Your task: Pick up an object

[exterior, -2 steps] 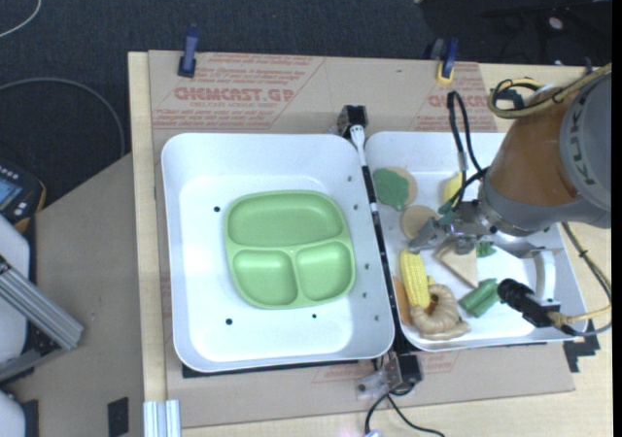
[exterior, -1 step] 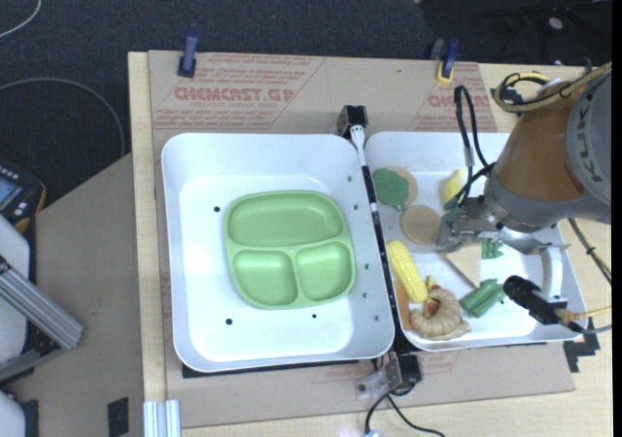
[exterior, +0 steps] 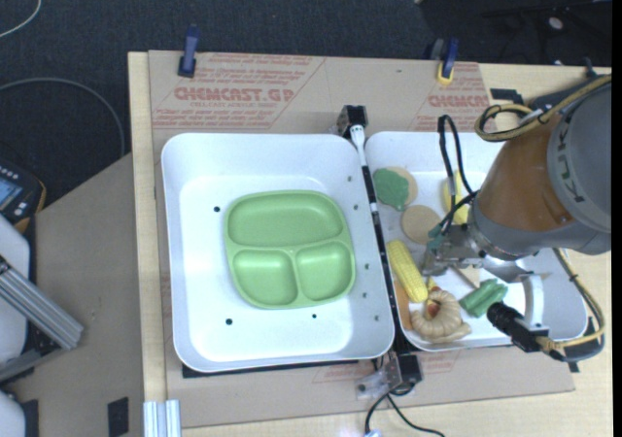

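Note:
My gripper [exterior: 440, 258] hangs low in the right bin [exterior: 389, 155], just right of a yellow corn cob [exterior: 406, 270] and above a tan shrimp-like toy [exterior: 437, 318]. A green leafy piece [exterior: 393, 186] and a tan round disc [exterior: 420, 223] lie farther back in that bin. A small green piece [exterior: 482, 296] rests to the right of the shrimp toy. A yellow item [exterior: 448, 196] peeks out beside the arm. The arm's orange band and grey body cover much of the right bin.
The left bin [exterior: 185, 231] holds a green divided plate [exterior: 290, 249]. A black ridge [exterior: 370, 202] separates the two bins. Blue clamps [exterior: 188, 53] sit at the bench's back edge. Cables run over the right bin.

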